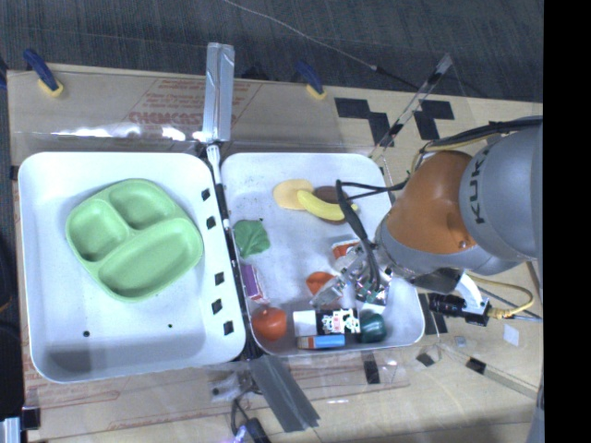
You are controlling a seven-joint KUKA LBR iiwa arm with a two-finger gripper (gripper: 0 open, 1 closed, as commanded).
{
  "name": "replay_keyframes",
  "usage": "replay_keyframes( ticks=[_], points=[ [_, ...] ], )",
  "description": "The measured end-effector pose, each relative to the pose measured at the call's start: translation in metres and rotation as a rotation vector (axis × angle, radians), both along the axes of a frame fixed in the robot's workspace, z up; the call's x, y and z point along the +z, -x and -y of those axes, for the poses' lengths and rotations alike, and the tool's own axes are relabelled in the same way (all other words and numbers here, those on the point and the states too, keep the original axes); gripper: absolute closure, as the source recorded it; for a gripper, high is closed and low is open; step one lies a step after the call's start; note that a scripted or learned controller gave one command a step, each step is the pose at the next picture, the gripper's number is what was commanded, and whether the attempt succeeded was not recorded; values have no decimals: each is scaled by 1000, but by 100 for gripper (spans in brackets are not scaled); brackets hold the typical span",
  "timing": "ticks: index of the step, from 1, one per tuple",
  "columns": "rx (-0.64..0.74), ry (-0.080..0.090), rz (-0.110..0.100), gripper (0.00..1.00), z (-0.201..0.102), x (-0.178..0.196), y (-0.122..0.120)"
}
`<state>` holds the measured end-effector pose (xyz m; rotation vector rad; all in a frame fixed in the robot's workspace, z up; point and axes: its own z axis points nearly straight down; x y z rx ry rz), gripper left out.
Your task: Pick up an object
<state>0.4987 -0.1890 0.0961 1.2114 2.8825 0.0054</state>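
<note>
- The grey arm with its orange band [434, 212] reached in from the right and hung over the right part of the right-hand shallow white bin [277, 169].
- The two-finger gripper [355, 280] sat low among the clutter in that bin's lower right area, above a small black-and-white printed carton [338, 322].
- How the jaws stood could not be told: metal parts and cables blurred together there, and nothing was plainly seen between them.
- A small orange-red piece [319, 281] lay just left of the gripper, and a dark green rounded object [372, 325] lay just below it, beside the carton.
- A red tomato-like ball [269, 324] rested in the lower left corner of the same bin, with a flat white, blue and red packet [319, 342] against the bottom wall.
- A yellow banana-shaped toy [319, 206] lay near the top of that bin, touching a pale yellow piece [288, 194] and a dark brown piece [327, 193].
- A green leafy toy [250, 238] lay near the divider.
- The left-hand white bin [37, 275] carried a light green divided plastic plate [135, 238].
</note>
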Motion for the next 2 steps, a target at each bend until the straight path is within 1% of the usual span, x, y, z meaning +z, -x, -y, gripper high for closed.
replay_keyframes(
  ticks=[1, 2],
  points=[
    [-141, -4, -13, 0, -37, -4, -10],
    [-169, -6, -13, 0, -82, -4, 21]
  ],
)
